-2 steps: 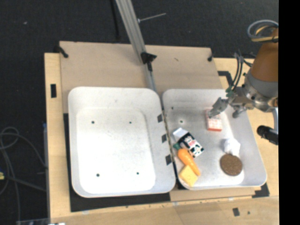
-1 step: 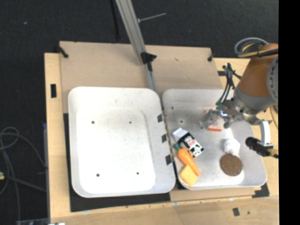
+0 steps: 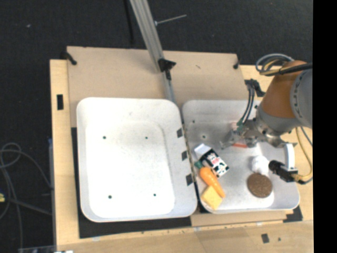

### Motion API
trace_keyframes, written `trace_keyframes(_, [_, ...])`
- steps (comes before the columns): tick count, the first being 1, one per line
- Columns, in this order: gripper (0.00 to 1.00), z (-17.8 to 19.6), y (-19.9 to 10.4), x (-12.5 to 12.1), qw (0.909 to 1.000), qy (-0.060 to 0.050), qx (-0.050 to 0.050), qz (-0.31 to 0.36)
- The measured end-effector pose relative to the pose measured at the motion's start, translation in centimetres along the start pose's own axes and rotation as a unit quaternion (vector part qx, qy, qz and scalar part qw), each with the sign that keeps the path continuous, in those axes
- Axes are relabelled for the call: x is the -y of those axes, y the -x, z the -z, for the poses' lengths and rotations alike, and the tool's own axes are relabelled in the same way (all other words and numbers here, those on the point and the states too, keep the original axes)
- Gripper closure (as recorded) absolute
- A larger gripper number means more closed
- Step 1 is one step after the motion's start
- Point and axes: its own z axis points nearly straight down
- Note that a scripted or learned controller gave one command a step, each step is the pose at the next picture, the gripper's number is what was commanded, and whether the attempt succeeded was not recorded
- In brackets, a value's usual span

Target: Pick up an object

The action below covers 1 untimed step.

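Tool (image 3: 235, 137) first: from my seat I see it low inside the right bin (image 3: 210, 112), near the bin's upper middle, with something small and red just beside it. Whether it is apart, together or clamped on anything I cannot tell; it is too small and blurred against the white floor.

Only one camera view feeds me, looking down at a slant. The likely targets sit below the tool in the same bin: a black-and-white carton (image 3: 213, 161) near the left wall, an orange carrot (image 3: 210, 178) just beside and below it, a yellow block (image 3: 211, 197) touching the carrot's lower end, a brown disc (image 3: 259, 185) toward the lower right, and a small white ball (image 3: 258, 164) just above the disc. The left bin (image 3: 126, 157) holds nothing I can pick out.

My worry is the cluster: carton, carrot and block crowd the left wall, so a descent there could catch the wall or nudge one piece into another and come up with nothing. The flat disc may slip, and the ball may roll away.

The grey arm (image 3: 303, 101) reaches in from the right, its orange band (image 3: 279, 96) above the wrist, wrist bent downward and leftward, cables looped alongside.
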Motion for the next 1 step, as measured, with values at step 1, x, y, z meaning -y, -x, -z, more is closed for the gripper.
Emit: trace_keyframes(1, [1.0,1.43,0.06,-0.21,1.0,0.003,-0.001,-0.003])
